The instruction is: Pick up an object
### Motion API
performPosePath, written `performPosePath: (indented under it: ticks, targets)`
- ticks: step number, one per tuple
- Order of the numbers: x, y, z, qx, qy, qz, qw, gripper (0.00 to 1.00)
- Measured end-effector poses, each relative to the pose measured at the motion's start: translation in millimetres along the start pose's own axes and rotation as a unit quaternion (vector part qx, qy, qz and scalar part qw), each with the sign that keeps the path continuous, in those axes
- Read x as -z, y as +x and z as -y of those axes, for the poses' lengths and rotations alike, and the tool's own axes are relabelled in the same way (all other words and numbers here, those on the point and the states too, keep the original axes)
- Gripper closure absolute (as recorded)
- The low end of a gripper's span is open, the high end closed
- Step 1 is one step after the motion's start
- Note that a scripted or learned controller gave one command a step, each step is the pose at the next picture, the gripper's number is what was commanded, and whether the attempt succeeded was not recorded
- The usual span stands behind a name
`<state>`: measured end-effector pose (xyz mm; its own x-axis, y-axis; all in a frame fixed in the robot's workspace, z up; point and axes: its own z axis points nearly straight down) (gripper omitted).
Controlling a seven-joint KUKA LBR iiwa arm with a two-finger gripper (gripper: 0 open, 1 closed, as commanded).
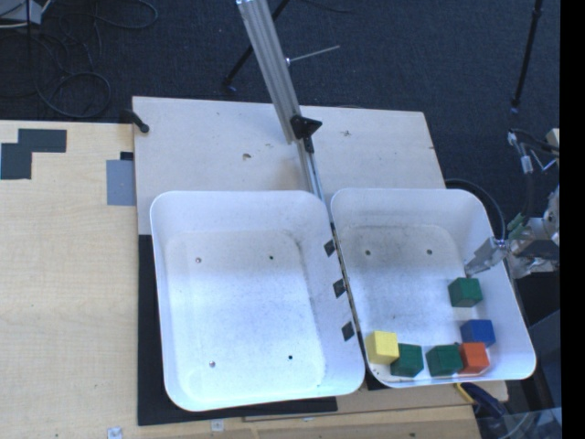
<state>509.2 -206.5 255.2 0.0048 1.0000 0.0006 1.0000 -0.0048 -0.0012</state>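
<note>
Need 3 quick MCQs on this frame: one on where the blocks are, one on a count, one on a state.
1. Where do the blocks lie?
A. left bin
B. right bin
C. on the bench outside the bins

2. How many green blocks are there?
A. one
B. two
C. three

3. How does the lone green block stand to the others?
A. stacked on the blue block
B. apart, farther from the near rim
C. touching the yellow block

Key:
1 B: every block sits in the right bin.
2 C: the lone green block plus two in the row.
3 B: it lies by itself, clear of the blue block and the yellow block.
</note>
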Motion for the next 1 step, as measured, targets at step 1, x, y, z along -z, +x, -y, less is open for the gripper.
performPosePath:
  ticks: [1]
  targets:
    - [-104.5, 39.2, -38.7, 0.004, 0.004, -0.002, 1.0000, 0.00]
